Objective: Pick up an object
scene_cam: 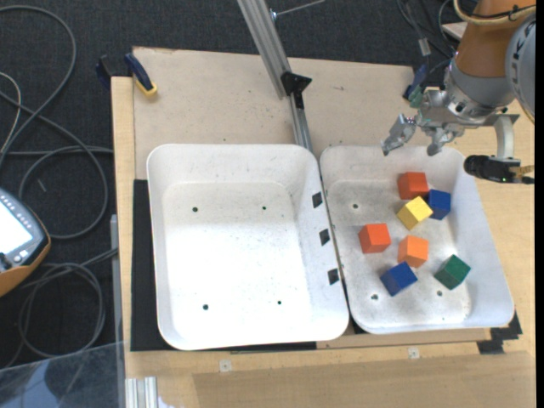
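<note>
you have seven small wooden-looking cubes lying in the right-hand shallow white plastic bin, in the right half of the frame. the red-orange cube sits highest, with the yellow cube just below it and the dark blue cube touching that one's right side. lower and to the left is a second red-orange cube; the lighter orange cube is near the middle, the bright blue cube below it, and the green cube toward the lower right.

your two-finger metal gripper hangs over the bin's upper rim, in the upper right of the frame, apart from every cube. its fingers are spread, with nothing between them.

the left-hand shallow white plastic bin fills the centre left. a slanted grey metal bar runs down from the top edge toward the gap between the bins.
</note>
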Controlling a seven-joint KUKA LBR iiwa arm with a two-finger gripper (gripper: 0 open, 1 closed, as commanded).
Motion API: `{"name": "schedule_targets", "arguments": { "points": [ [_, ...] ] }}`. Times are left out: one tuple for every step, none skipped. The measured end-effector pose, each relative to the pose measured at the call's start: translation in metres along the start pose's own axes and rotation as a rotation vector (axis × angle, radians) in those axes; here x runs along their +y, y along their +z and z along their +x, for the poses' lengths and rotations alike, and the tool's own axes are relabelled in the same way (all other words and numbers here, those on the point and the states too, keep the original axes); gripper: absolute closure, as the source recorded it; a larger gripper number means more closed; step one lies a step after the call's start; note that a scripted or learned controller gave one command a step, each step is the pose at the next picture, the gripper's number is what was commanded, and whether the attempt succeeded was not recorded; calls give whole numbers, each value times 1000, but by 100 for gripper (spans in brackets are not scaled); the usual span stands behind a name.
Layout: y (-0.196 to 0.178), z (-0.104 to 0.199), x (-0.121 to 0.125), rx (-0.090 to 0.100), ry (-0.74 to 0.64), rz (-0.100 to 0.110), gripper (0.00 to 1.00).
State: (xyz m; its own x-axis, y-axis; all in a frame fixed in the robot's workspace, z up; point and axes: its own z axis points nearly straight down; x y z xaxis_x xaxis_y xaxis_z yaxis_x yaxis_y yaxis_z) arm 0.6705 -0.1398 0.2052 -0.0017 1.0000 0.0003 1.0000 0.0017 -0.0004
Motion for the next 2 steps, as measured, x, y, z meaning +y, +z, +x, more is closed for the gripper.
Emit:
{"name": "schedule_targets", "arguments": {
  "points": [
    [0, 0, 0, -1, 0, 0, 0],
    [42, 1, -2, 0, 1, 5, 0]
  ]
}}
